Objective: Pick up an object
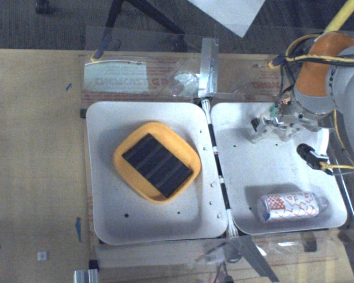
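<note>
Yellow rounded-square tray [156,168], dark ribbed insert, left bin [103,217]; crinkled can [290,206] right bin [236,175]; fingers [265,125] state unclear

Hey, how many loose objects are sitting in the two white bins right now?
2. A yellow tray with a dark ribbed top lies in the left bin. A can lies on its side at the near edge of the right bin. The arm may hide something.
</note>
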Action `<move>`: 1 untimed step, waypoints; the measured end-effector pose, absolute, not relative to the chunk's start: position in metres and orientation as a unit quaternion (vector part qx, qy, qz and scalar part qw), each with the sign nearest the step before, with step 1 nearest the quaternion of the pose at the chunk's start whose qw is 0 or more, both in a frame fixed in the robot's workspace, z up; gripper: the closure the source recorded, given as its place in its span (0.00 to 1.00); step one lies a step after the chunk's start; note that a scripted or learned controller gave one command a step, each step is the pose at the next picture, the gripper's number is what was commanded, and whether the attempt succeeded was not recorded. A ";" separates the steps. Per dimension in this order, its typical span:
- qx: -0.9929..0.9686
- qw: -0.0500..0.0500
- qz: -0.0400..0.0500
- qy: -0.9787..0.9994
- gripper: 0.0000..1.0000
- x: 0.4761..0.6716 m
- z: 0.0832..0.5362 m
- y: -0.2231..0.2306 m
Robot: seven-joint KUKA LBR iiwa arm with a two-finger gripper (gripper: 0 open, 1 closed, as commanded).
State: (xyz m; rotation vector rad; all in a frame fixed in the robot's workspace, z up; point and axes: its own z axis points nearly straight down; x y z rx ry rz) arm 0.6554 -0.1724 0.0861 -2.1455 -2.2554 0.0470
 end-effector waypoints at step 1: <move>-0.671 0.000 0.000 -0.741 0.00 0.609 0.177 -0.205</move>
